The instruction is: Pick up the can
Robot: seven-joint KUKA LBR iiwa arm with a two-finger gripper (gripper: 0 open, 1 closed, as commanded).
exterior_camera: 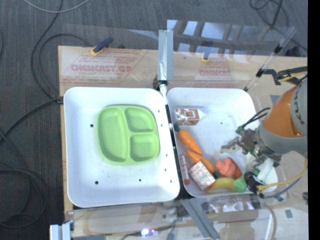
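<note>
Approaching the can

The gripper (235, 145) is hovering in the right bin (220, 96), its grasp unclear; next it is needing to reach the can (188, 115).

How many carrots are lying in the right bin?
2. One carrot lies near the bin's left wall, below the small brown carton. The second carrot lies just below and right of it, beside the red-and-white box. Others may be hidden under the arm.

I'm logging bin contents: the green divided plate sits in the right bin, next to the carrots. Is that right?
Not quite. The camera view shows the green divided plate in the left bin, alone. The carrots lie in the right bin, across the divider.
</note>
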